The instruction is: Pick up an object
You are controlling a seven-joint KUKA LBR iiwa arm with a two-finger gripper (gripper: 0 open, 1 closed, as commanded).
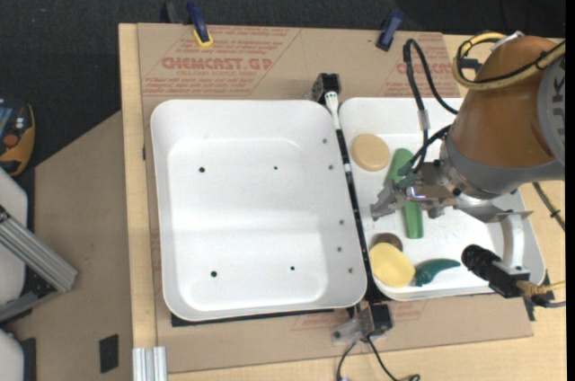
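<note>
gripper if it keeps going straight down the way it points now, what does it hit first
Most likely the green stick lying right under the gripper in the right bin; depth is hard to judge from this slanted view.

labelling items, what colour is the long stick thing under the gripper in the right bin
Green; the stick shows in the camera view.

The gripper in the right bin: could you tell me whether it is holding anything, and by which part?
It cannot be told. The gripper sits low beside the green stick-like object in the right bin, touching or overlapping it, but no clear hold on it shows.
</note>
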